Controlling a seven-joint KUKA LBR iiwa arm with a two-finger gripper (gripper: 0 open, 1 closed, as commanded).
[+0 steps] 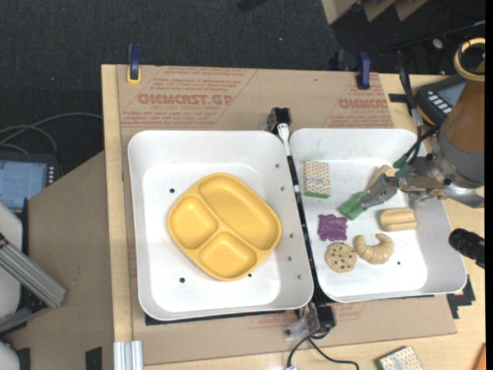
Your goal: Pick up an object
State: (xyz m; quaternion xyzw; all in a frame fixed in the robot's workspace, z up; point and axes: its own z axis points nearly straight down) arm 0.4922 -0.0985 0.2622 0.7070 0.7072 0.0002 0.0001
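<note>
While our gripper [380, 191] hung over the right bin [431, 284], fingers apart, the green object [353, 205] lay touching its tips, long axis slanting away toward the yellow tray [223, 226].

A robotics lab: clamped bench [231, 83], white bins [146, 230], toy food, trailing cables.

Dark carpet [115, 21] beneath wooden bench [115, 230]
</note>
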